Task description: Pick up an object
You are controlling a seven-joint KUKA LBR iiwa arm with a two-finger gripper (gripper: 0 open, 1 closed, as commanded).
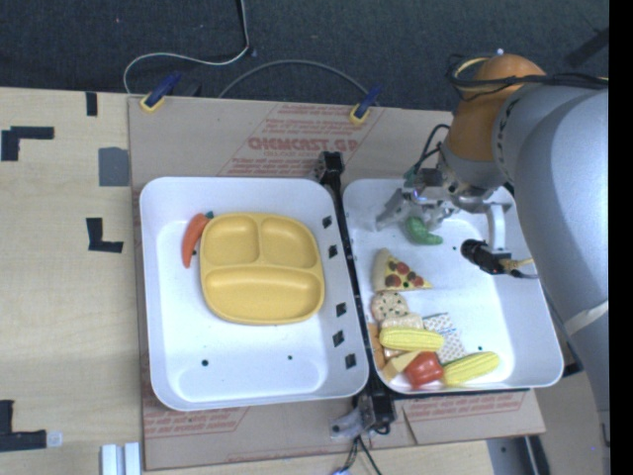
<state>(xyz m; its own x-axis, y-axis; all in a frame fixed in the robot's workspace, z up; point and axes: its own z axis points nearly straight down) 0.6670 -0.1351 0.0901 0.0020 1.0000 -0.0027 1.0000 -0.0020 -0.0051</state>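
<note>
In the right bin (514, 315), the claw (420, 209) sits over a green toy (426, 232), fingers spread apart; whether it grips the toy is unclear.

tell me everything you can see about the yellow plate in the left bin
The yellow plate is a rounded-rectangle divided dish that looks like matte plastic, with two smaller compartments along its far side and one long compartment along the near side, all holding nothing. It lies flat and upright on the floor of the left bin, towards the far half. An orange carrot with a green top lies right against its left edge.
</note>
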